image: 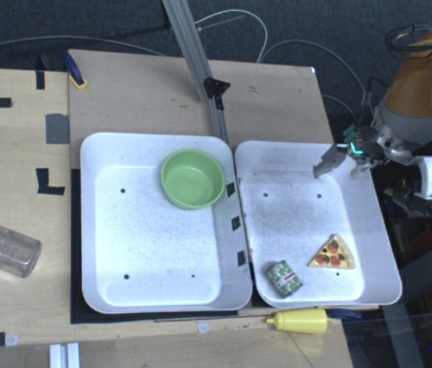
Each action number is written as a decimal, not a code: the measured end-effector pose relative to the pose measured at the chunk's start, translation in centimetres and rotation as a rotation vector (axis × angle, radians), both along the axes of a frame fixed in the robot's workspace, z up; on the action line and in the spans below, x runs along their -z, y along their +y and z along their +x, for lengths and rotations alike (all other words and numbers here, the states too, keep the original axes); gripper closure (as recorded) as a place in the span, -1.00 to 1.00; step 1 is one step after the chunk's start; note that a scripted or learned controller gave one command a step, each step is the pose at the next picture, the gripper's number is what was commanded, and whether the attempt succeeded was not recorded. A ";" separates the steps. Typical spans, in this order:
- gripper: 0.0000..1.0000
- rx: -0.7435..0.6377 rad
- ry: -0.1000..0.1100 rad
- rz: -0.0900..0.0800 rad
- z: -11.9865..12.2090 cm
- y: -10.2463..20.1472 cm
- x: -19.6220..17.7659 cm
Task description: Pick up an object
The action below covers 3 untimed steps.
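We are seeing the pick not yet made: the pizza slice and the green packet are lying loose near the front of the right bin. The gripper is hovering over that bin's far right edge, fingers apart, gripping nothing, well apart from both.

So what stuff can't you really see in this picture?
- Gripper: small and blurry at the right bin's top edge, so open or shut is unclear.
- Arm: cut off by the right edge.
- Green packet: print too small to read.
- Clear container: cut off by the left edge.
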<state>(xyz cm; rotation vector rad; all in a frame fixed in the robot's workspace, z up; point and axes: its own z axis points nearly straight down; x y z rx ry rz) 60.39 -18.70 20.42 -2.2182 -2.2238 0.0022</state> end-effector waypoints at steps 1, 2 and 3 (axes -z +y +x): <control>-1.00 0.000 0.004 0.000 -0.2 0.3 4.4; -1.00 0.001 0.007 0.001 -1.1 0.4 10.5; -1.00 0.001 -0.001 -0.001 -1.1 0.5 11.6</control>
